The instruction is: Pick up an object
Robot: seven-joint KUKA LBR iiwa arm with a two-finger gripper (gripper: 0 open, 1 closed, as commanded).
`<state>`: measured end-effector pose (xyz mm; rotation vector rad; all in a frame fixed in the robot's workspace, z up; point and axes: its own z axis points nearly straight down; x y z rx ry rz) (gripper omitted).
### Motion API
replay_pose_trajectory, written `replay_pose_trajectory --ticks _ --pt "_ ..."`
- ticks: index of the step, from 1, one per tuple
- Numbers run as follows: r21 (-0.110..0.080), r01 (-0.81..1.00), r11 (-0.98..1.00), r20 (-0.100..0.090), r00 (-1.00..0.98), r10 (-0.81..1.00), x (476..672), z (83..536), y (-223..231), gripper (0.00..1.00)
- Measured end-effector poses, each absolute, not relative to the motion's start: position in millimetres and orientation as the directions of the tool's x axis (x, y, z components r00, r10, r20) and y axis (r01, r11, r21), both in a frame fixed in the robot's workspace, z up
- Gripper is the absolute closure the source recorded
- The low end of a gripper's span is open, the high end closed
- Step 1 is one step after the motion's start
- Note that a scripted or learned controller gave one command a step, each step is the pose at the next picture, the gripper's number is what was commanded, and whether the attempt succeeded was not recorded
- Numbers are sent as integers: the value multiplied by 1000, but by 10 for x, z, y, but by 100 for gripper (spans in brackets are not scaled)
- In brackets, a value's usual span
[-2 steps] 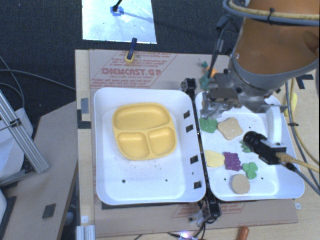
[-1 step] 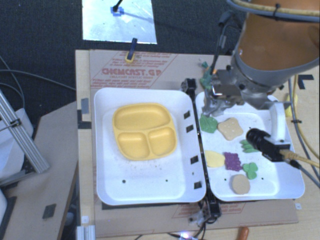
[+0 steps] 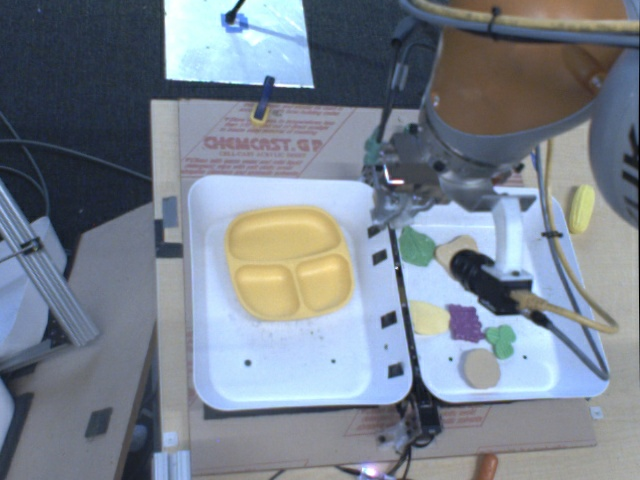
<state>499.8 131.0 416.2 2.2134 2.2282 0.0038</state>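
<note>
Gripper [image 3: 398, 208] over right bin [image 3: 575, 363], far-left corner; finger state unreadable. Green piece [image 3: 417, 246] just beside; purple piece [image 3: 464, 322], tan disc [image 3: 480, 369] nearer front edge.

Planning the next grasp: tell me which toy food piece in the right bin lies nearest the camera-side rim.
The tan round piece, nearer that rim than the green piece and purple grapes just beyond it.

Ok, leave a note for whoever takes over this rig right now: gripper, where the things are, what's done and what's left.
Gripper: low at the right bin's upper left corner, beside the green piece; no object seen in it.
Right bin also holds a yellow piece, purple piece, tan round piece.
Left bin holds the yellow divided tray.
Done: nothing lifted. Left: the pick.
</note>
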Motion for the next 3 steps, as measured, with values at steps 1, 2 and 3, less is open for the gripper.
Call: replay_pose_trajectory --ticks 1,2,3 --pt "5 1000 9 2 -9 1000 5001 4279 1295 100" --pt "8 1000 13 2 -13 1000 5007 4390 1297 100" --pt "10 1000 18 3 -18 1000 5012 4499 1300 100"
